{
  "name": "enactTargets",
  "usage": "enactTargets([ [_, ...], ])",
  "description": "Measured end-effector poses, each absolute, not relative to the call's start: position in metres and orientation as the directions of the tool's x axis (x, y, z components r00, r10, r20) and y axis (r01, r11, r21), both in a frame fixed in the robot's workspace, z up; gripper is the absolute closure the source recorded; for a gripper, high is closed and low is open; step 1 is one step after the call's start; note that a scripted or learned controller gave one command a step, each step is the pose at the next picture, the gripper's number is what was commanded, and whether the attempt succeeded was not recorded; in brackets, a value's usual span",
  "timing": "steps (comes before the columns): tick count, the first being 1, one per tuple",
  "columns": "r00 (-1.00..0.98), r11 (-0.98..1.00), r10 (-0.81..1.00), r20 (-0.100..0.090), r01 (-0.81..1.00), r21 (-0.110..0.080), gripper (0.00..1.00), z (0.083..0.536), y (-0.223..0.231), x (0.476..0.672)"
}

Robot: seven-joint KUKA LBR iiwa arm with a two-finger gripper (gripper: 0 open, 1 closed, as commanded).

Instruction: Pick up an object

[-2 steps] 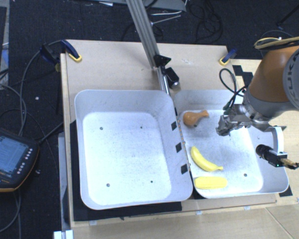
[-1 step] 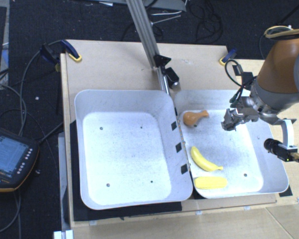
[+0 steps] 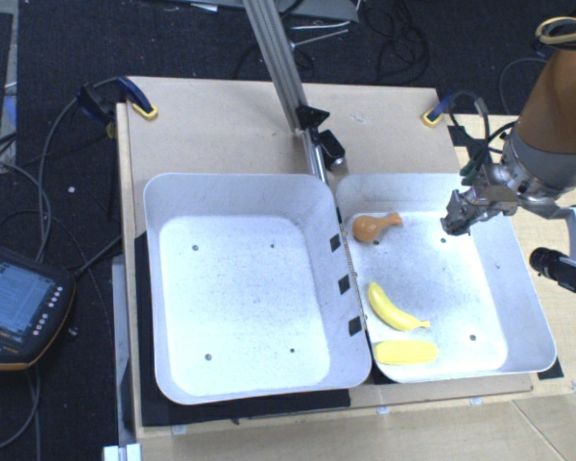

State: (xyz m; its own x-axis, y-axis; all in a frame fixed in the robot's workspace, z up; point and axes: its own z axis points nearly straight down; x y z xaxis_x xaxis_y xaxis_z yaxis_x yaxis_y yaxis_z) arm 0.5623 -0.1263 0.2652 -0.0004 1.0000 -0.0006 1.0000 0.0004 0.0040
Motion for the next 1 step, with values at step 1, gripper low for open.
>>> enactTargets([
  [1, -0.005, 0.005, 1.000, 0.001, 1.000, 0.000, 1.00, 0.2626, -0.0642, 0.5593],
])
